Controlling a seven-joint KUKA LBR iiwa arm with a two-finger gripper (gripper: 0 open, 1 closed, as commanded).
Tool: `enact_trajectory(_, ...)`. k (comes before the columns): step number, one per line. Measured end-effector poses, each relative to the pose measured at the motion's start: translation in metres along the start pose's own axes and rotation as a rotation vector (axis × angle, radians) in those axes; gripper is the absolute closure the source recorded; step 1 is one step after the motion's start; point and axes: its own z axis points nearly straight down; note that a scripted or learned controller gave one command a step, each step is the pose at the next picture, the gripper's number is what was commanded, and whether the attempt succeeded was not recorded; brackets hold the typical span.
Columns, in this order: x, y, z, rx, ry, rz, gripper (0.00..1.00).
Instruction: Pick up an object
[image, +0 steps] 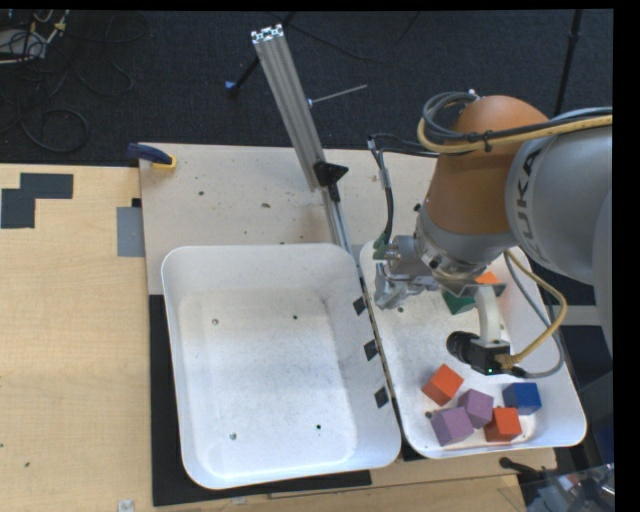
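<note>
Bench right bin (560, 425) holds cluster of blocks (478, 405); gripper (398, 285) is parked over bin's far end, state unreadable, approach step judged pending: reposition toward blocks needed.

"KU" — on arm (560, 200) casing

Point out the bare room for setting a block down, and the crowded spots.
The left bin has a bare floor from wall to wall. The right bin is crowded: orange block, purple blocks and blue block cluster near its front, below the gripper.

Coloured blocks (478, 405) clustered in right bin's near corner (touching)
</note>
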Motion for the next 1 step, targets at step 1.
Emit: enact_trajectory(1, 0.0437, -0.003, -0.0003, 0.0, -0.001, 0.001, 1.0)
